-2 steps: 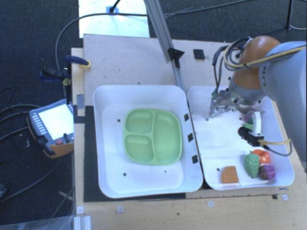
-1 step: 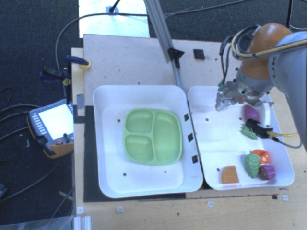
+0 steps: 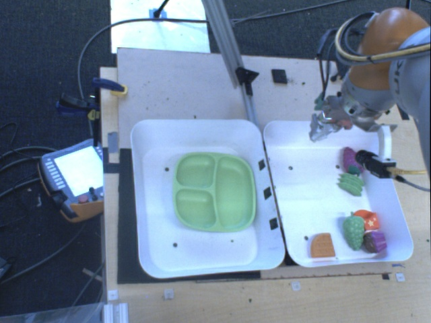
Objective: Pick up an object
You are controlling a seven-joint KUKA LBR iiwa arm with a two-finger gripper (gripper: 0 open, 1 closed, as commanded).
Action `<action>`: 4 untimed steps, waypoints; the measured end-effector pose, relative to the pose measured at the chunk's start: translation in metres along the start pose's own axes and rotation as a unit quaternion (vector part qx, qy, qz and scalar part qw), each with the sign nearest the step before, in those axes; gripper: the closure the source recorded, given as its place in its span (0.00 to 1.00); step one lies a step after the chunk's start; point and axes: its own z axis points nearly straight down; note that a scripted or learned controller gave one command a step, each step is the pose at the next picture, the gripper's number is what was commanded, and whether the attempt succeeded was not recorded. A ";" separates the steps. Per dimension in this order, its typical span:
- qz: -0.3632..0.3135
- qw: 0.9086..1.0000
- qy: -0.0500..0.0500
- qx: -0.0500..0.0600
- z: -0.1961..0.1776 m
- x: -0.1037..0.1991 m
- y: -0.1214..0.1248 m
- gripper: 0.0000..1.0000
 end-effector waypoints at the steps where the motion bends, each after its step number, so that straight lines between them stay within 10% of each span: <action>1: 0.000 1.000 0.000 0.001 -0.035 0.000 0.001 1.00; 4: -0.002 1.000 0.001 0.005 -0.033 0.136 -0.064 1.00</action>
